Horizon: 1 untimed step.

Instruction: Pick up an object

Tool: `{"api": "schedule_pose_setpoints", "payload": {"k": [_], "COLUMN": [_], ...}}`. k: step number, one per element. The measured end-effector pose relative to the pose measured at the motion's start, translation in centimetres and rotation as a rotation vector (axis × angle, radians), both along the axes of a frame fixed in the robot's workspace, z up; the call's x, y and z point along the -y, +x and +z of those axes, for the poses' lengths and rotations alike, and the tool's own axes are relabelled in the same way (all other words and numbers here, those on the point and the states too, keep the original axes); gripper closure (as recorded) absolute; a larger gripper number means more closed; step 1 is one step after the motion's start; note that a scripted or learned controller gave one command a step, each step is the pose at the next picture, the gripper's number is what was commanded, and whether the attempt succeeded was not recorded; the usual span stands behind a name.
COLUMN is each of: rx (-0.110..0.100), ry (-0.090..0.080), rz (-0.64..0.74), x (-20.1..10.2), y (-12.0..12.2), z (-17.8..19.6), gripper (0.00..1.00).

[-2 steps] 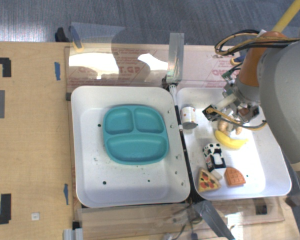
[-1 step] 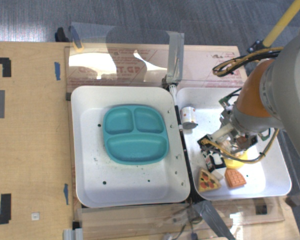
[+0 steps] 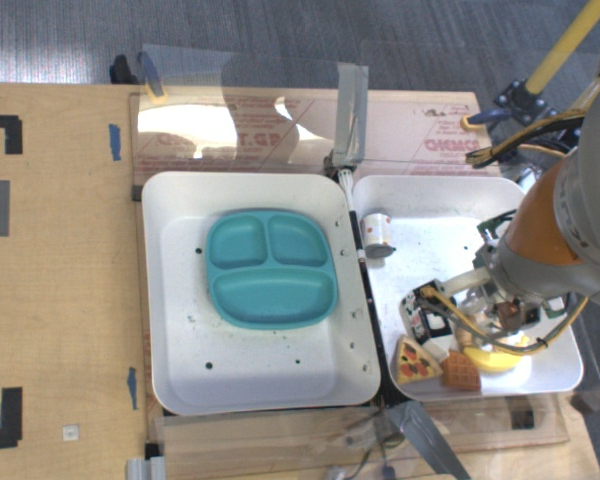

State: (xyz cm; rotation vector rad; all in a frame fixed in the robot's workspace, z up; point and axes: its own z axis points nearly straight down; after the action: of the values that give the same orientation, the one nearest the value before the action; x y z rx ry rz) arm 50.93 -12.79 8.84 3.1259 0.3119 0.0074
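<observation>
Two white bins sit side by side on the bench. The bin on the view's left has a blue-green plate with three parts lying flat in its middle. The bin on the view's right has the small things to pick from. A little silver can is near the far corner of that bin, close to the wall between the two bins. A toy pizza slice lies by the front edge, near that same wall. Just beside it, farther from the wall, is a small orange-red waffle. It also sits right at the front edge. A yellow banana lies next to the waffle, and it looks like they touch. The grey arm with its orange band comes in over the outer side of this bin and bends down. The claw is low in the front part of the bin, right above the banana and the waffle. It is well apart from the can. I cannot tell if the claw is wide or narrow, and I cannot see anything held in it.
</observation>
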Motion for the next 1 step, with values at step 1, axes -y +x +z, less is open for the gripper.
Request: {"api": "schedule_pose_setpoints", "payload": {"k": [1], "rx": [-0.004], "ry": [0.002], "rz": [0.04], "x": [-3.57], "y": [-2.74], "z": [5.37], "gripper": [1.0]}}
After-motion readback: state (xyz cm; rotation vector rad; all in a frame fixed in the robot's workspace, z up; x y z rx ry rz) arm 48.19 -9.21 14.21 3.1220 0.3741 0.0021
